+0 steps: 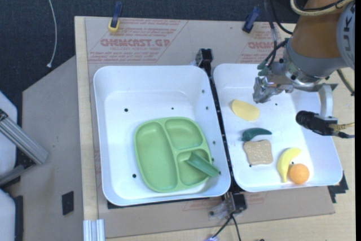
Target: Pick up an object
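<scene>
Yellow and pale, the soft lump lies in the right bin, and I see the gripper hovering just above its upper right edge. I cannot tell how its fingers stand. Below the lump lie a green pepper, a cracker, a banana and an orange.

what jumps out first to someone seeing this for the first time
The green divided tray in the left bin stands out most, with a green piece lying in one compartment. In the right bin, the gripper hovers near a pale yellow item, with a banana and an orange nearer the front.
</scene>
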Tool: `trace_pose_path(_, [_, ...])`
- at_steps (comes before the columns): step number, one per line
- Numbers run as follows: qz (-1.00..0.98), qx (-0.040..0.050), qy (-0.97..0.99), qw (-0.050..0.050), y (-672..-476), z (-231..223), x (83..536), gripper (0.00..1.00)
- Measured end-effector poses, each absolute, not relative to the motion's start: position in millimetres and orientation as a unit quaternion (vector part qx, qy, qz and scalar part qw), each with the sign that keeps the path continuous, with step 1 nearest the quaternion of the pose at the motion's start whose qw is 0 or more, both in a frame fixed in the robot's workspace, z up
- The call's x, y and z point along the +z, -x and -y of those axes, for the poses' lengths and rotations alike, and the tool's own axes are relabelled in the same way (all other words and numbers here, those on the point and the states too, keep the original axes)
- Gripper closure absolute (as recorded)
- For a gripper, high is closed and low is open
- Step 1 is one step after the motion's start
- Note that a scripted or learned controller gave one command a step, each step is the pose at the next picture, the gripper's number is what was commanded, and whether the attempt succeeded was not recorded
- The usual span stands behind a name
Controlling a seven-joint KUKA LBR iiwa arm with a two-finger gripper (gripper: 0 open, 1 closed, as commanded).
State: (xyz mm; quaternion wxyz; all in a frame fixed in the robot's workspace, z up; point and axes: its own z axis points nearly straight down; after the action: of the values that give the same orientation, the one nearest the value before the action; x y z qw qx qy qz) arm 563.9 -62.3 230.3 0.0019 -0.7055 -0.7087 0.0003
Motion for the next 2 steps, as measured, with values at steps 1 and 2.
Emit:
trace_pose_path(1, [0.709, 0.0005, 0.706, 0.002, -546.1, 20.2, 232.2, 1.0])
trace_pose_path(2, [0.709, 0.0, 0.705, 0.002, -535.4, -35.0, 240.2, 1.0])
